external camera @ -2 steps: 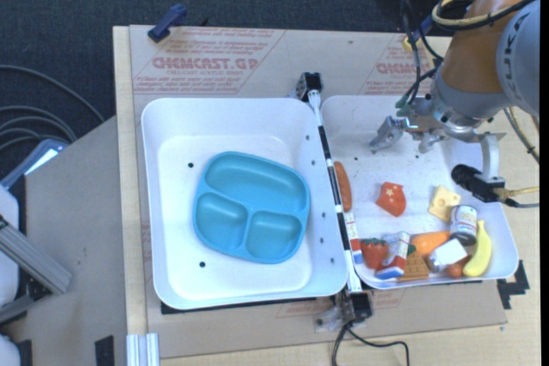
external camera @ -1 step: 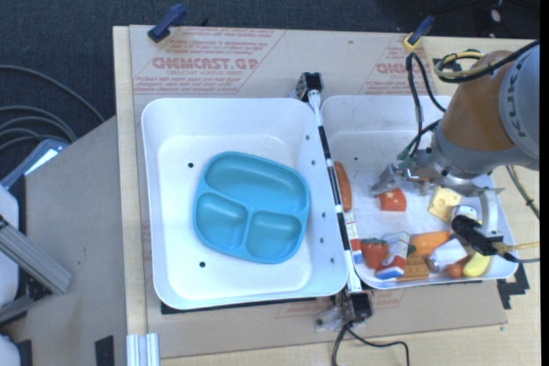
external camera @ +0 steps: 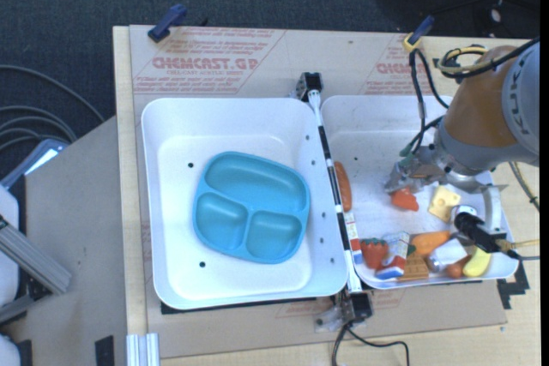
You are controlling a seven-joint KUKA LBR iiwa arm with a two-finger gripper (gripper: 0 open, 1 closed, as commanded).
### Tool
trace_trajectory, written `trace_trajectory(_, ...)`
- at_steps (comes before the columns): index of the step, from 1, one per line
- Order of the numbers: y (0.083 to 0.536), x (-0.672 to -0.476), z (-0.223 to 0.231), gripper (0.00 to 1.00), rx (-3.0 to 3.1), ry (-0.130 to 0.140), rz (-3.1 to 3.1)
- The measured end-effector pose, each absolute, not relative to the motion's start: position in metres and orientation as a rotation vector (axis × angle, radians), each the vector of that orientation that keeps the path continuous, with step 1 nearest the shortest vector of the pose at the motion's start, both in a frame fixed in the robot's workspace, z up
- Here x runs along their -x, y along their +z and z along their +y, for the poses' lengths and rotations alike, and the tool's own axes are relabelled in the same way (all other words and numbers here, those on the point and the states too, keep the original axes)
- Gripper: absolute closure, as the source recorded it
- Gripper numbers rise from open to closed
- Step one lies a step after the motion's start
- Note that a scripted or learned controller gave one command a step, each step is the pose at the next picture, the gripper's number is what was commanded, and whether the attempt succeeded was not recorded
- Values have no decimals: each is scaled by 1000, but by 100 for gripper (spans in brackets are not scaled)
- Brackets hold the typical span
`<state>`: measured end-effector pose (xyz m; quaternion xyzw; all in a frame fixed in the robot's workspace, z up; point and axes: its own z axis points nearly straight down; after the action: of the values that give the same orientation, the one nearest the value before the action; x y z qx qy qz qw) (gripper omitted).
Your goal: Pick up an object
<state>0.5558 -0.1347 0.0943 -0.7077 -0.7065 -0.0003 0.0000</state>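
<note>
Item one, nearest you: the near edge of the right bin (external camera: 480, 277) is holding a jumble of small toy foods, among them a strawberry-like red piece (external camera: 374, 253), an orange carrot (external camera: 426, 241) and a yellow piece (external camera: 477, 263) at the right corner.

Item two: a pale yellow cheese wedge (external camera: 443, 204) is lying just beyond that jumble, toward the bin's right side.

Item three: a small orange-red object (external camera: 404, 201) is sitting on the bin floor left of the wedge, directly beneath the claw (external camera: 412, 177). The claw is hanging just over it; you cannot tell from this angle whether its fingers are apart or together, and nothing is showing between them.

Item four: an orange sausage shape (external camera: 343, 184) is lying along the right bin's left wall.

Item five: the left bin (external camera: 163, 210) is carrying a blue divided plate (external camera: 250, 207) with three compartments, near its middle.

Item six: the grey arm (external camera: 493, 120) with its orange band is reaching in from the right, over the far right part of the table (external camera: 214, 60).
</note>
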Motion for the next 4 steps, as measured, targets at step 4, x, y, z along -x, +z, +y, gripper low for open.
trace_trajectory(4,269,-479,-6,100,2222,0,-2221)
